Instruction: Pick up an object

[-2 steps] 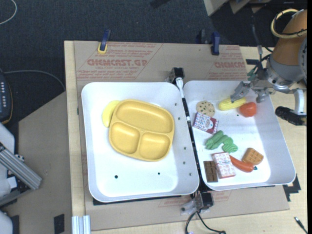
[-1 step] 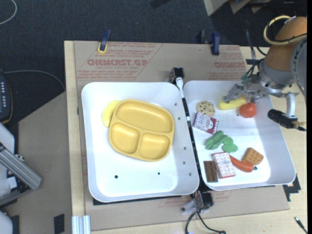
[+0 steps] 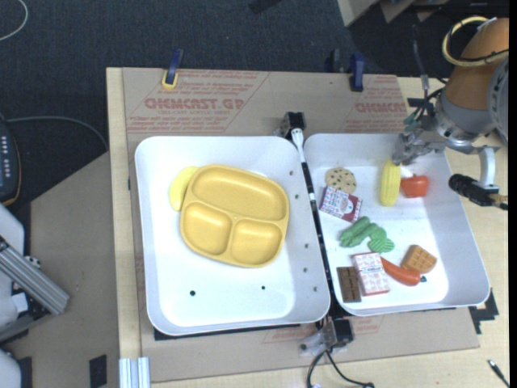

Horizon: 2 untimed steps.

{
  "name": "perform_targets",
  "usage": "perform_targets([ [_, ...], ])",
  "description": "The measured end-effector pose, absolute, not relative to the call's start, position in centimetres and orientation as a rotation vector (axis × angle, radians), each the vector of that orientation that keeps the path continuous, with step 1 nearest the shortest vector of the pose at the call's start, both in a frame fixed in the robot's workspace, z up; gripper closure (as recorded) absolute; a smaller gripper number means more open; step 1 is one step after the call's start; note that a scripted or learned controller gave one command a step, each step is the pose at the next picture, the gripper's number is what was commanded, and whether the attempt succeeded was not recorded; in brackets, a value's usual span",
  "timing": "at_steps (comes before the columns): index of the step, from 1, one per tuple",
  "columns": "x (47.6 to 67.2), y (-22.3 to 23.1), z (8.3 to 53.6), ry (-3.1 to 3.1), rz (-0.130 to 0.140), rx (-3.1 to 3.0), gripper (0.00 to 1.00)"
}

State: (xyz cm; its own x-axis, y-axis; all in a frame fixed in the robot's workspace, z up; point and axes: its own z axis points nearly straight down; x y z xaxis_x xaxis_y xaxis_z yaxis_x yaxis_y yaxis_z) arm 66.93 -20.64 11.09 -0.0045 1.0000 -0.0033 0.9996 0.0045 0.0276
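Nearest the camera, the chocolate bar [image 3: 348,284] lies at lower frame in the right bin [image 3: 467,241]. At upper right the gripper [image 3: 409,153] hangs over the corn cob [image 3: 390,183] and tomato [image 3: 414,186]; finger state: cannot tell. Risk: touching neighbours may deflect the grasp.

You see a glossy yellow plastic compartment tray [image 3: 233,215]; smooth white plastic bins [image 3: 161,241]; matt brown cardboard sheet [image 3: 218,102] beneath.
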Motion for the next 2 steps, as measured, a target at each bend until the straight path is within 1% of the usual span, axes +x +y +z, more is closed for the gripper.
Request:
perform_targets([
  [1, 67.3, -20.0, 17.3, 2.219, 0.004, 2.215, 1.00],
  [2, 67.4, -20.0, 22.6, 2.219, 0.004, 2.217, 1.00],
])
